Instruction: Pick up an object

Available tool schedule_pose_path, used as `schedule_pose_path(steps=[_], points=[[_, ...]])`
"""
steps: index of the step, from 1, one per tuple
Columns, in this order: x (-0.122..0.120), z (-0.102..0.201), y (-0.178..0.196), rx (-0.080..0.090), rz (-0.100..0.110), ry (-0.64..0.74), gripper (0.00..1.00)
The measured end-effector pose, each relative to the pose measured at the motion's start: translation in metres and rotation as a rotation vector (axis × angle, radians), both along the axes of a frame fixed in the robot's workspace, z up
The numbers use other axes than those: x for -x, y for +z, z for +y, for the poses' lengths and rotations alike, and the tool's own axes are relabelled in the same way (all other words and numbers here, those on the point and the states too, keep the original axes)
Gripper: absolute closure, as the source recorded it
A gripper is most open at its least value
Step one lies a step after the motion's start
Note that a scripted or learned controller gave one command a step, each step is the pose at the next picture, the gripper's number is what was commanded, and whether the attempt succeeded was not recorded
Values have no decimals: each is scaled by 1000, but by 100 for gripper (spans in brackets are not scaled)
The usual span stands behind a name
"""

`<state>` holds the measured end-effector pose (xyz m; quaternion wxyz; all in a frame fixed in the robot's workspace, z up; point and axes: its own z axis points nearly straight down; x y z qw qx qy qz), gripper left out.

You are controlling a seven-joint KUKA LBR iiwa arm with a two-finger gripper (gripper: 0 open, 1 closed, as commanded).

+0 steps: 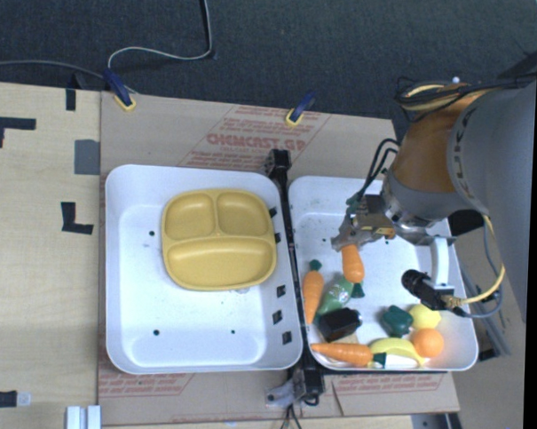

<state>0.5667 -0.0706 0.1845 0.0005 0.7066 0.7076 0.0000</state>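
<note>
I see a yellow divided plate (219,238) in the left bin (124,274). In the right bin (454,351), the gripper (354,242) grasps a short orange carrot (352,263) by its top end, the carrot hanging just above the pile. Below lie two more carrots (312,294), a black piece (339,322), green items and an orange fruit (428,342). The wrist hides the fingers' upper parts.

One fixed camera looks down at a slant on both white bins (124,274), the arm (466,156) entering from the right.
</note>
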Motion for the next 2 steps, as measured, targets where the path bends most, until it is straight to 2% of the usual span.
schedule_pose_path(steps=[1,2], points=[[83,51,71,-1,1,0,100],[83,86,76,-1,2,0,100]])
